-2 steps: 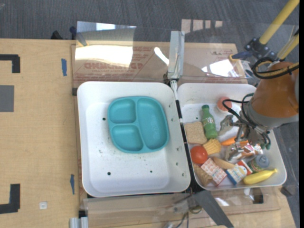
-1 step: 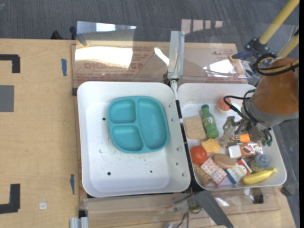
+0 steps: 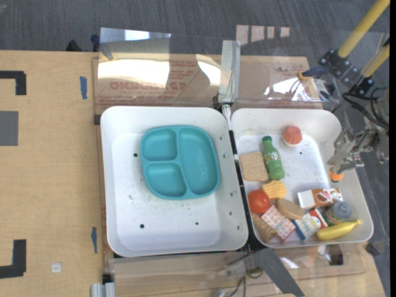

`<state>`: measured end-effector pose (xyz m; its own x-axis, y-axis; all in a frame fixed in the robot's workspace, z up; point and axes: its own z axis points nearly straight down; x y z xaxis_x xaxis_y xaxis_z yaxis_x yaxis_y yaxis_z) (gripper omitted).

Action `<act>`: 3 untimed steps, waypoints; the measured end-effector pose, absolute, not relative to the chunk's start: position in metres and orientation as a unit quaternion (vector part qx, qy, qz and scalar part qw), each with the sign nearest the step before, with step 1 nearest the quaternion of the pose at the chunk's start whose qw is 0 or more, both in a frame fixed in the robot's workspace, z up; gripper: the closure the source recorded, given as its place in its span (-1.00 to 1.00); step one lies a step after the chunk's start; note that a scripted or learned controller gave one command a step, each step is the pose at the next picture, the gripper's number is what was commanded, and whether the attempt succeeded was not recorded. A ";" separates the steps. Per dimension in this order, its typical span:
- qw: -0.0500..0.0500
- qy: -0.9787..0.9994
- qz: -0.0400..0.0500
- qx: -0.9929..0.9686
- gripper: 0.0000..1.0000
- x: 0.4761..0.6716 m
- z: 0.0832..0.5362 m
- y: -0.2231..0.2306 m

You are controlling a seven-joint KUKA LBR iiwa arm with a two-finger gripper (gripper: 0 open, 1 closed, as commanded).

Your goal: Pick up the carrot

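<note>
Over the right side of the right bin point(image 3: 314, 119), a small orange piece of the carrot point(image 3: 336, 177) pokes out just below my gripper's fingertips. The gripper point(image 3: 340, 167) hangs from the arm that comes in from the right, its metal fingers pointing down and closed around the carrot's upper part. The rest of the carrot is hidden by the fingers. The carrot's visible end sits apart from the other toys, above the bin's sloping right wall.
The right bin also holds a green bottle point(image 3: 271, 158), a red-orange ball point(image 3: 292, 135), a cracker point(image 3: 253, 166), a tomato point(image 3: 258, 201), a banana point(image 3: 337, 230) and several small packets. A teal divided plate point(image 3: 180, 161) lies in the left bin point(image 3: 117, 166).
</note>
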<state>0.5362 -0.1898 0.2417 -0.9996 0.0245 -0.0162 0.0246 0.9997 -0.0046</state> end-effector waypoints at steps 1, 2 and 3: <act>0.002 1.000 -0.001 0.003 1.00 0.480 0.256 -0.226; 0.020 0.999 -0.008 -0.035 1.00 0.494 0.138 -0.225; 0.009 0.995 -0.005 -0.101 1.00 0.514 0.254 -0.224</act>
